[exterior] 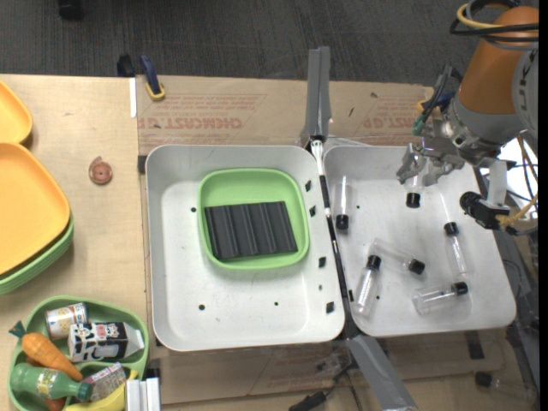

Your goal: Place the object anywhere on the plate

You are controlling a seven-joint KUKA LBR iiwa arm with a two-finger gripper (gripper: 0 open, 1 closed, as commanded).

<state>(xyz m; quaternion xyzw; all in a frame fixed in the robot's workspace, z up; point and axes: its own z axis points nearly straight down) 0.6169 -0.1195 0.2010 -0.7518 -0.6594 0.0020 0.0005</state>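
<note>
The arm's gripper [417, 171] hangs over the right bin's [479, 315] far edge, fingers pointing down; their spread cannot be told.

Yellow plates [30, 204] lie left, toy food bowl [73, 354] below.

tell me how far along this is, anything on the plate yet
Nothing done: the green plate in the left bin carries a dark ribbed block, no vial. The gripper sits over the right bin, near a vial. Grasping and placing remain.
</note>
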